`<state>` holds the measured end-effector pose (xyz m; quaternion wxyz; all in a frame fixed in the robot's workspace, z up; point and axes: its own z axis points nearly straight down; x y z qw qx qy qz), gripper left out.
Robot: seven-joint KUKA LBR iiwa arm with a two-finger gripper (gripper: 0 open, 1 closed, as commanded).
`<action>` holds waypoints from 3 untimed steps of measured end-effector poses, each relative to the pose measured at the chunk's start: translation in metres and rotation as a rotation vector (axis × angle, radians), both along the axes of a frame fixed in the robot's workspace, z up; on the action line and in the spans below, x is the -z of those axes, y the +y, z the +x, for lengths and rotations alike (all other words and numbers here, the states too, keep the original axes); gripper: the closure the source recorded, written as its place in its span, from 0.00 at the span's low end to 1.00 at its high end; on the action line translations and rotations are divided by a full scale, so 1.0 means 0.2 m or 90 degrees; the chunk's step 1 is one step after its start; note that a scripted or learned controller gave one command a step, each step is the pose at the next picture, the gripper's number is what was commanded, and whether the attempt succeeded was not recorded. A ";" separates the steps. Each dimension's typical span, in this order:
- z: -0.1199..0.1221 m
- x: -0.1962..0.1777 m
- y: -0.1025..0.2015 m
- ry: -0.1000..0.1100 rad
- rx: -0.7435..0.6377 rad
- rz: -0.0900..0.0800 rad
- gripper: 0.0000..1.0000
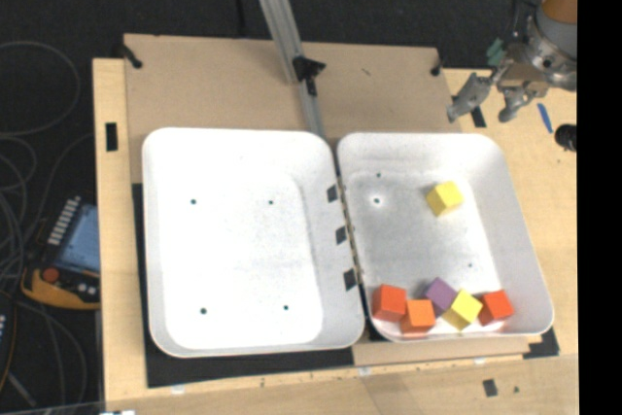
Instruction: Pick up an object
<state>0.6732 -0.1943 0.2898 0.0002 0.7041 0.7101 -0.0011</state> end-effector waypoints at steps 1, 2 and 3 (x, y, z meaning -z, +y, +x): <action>-0.18 0.70 -0.04 0.003 0.006 0.001 0.00; -0.22 0.95 0.03 -0.006 0.005 -0.003 0.00; -0.21 0.89 0.02 -0.007 0.011 -0.002 1.00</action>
